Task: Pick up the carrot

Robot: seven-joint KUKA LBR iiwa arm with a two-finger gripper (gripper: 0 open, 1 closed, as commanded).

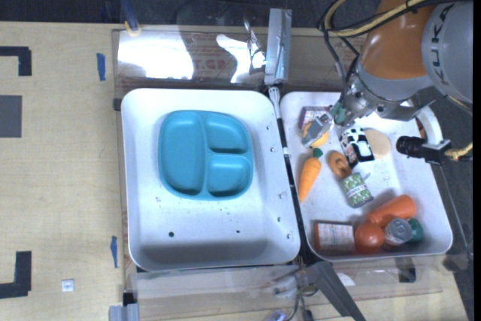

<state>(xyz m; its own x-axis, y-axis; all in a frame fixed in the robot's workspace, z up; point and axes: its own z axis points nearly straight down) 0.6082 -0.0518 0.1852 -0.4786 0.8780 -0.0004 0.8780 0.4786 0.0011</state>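
Note:
The carrot [309, 175] is orange with a small green top and lies in the right bin [440, 195] near its left wall, tip pointing to the front. My gripper [347, 111] hangs below the orange wrist band over the bin's back part, up and to the right of the carrot and apart from it. It sits just above a black-and-white toy [354, 143] and beside a purple packet [313, 119]. Nothing shows in its grasp.
Around the carrot lie a yellow piece [320, 137], a small brown item [338, 162], a green-labelled bottle [358, 190], an orange bottle [391, 208], a red sauce bottle [336, 237] and a can [399, 231]. The left bin [139, 162] holds a blue divided plate [204, 153].

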